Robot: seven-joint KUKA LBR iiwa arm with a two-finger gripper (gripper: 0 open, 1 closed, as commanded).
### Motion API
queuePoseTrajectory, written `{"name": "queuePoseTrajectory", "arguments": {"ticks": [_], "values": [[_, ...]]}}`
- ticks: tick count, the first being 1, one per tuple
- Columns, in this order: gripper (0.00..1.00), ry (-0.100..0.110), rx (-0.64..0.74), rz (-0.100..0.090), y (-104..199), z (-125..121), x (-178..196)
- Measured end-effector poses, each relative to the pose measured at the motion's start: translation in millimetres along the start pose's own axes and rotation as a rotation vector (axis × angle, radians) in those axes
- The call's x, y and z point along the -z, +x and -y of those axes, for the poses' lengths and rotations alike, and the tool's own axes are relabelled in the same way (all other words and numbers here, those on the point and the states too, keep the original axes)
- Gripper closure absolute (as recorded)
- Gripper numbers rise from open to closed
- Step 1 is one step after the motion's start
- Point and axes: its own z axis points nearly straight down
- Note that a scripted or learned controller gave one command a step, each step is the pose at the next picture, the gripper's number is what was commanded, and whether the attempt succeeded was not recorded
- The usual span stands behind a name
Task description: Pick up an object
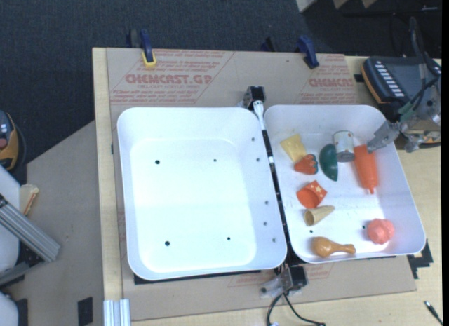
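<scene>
Hand [384,135] low over right bin's [414,205] far right corner, beside carrot [365,167]; grip state unclear.

Right bin [414,198] holds toy foods: orange carrot [365,168], green pepper [329,161], pink lump [381,231], yellow drumstick [331,247].

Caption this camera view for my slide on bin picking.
Gripper poised by the orange carrot in the right bin of toy foods.

Even, bright overhead light, mild glare on the white bins [133,132], soft shadows, slightly soft focus throughout
</scene>
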Motion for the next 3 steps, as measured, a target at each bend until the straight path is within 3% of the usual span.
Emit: {"name": "queuePoseTrajectory", "arguments": {"ticks": [1,2,3], "values": [[0.0,0.005,0.005,-0.008,49,5,-144],[0.0,0.06,-0.009,0.002,85,-71,-138],[1.0,0.063,-0.014,0.0,82,-67,-131]]}}
